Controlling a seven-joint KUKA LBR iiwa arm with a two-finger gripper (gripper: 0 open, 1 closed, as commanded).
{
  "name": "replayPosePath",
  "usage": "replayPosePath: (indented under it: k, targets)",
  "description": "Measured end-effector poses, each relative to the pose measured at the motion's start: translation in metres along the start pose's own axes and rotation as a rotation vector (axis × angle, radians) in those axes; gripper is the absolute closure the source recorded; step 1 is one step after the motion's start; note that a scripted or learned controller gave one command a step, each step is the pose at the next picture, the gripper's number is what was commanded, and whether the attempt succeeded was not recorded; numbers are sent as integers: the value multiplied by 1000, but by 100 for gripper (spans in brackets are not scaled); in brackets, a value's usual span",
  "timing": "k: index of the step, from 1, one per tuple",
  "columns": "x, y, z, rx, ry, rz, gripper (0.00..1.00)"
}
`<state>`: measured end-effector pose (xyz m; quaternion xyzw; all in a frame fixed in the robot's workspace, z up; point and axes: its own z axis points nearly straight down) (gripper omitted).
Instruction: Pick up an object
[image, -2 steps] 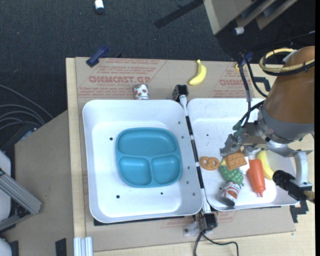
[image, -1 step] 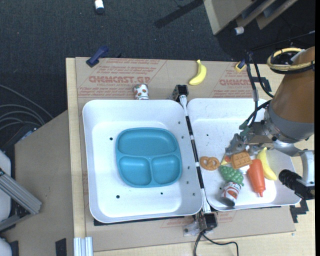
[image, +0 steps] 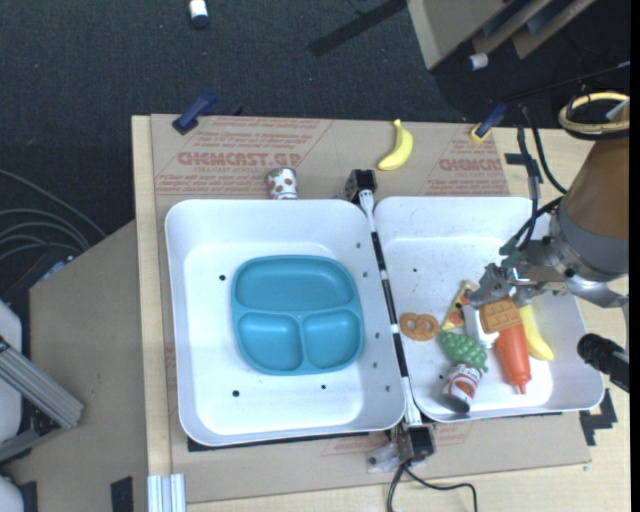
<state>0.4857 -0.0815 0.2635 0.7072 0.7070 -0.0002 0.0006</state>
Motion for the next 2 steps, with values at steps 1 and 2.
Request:
replayPosePath:
  k: [1,2]
  targets:
    - [62,-7,4,4,3,-1,100]
    - [1,19,5,0,0,0,100]
